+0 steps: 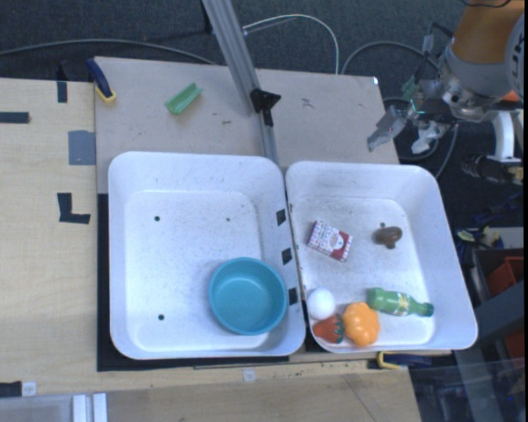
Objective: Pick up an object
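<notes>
Leftmost, a green block (183, 98) lies on the worktop (35, 236), far left of the fingers (389, 130) and a little beyond them. Next comes the left bin (194, 170), holding a blue bowl (247, 295) in its near right corner, well down and left of the fingers. A grey metal pole (233, 47) slants across the worktop toward the seam between the bins.

The right bin (440, 236) sits directly below the fingers and holds every loose object. A red and white carton (329, 240) lies left of and below the fingers, near the bin's middle. Nearer the front rim sit a white egg (321, 303), a red piece (329, 328) and an orange pepper (362, 323), touching in a cluster. A small brown object (388, 235) lies almost straight below the fingers, apart from the rest. A green bottle (399, 302) lies on its side, just right of the pepper.

The fingers hang above the bin's far rim, outside it, gripping nothing; whether they are spread or closed cannot be told.
</notes>
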`<state>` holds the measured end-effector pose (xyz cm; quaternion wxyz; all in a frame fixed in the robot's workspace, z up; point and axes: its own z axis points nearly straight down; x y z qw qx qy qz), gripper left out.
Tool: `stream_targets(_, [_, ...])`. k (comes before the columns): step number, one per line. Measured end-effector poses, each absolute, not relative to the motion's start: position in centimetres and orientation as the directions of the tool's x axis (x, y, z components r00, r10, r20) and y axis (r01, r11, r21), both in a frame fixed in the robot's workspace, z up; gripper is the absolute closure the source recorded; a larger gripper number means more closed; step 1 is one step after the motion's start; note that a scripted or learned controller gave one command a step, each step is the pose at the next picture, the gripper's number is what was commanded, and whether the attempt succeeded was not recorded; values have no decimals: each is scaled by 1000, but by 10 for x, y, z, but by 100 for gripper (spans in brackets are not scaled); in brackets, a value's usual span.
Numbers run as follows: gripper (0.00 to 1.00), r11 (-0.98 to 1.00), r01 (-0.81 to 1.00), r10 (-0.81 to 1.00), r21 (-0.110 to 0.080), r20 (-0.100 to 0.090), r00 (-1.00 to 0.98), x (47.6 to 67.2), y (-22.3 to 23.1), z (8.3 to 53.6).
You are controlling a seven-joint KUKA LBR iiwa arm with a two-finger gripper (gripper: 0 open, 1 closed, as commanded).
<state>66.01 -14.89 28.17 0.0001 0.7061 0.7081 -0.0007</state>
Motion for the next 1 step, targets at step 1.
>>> stream_targets(1, [0,2,1000,1000,-1,-1,-2,660,-149,282])
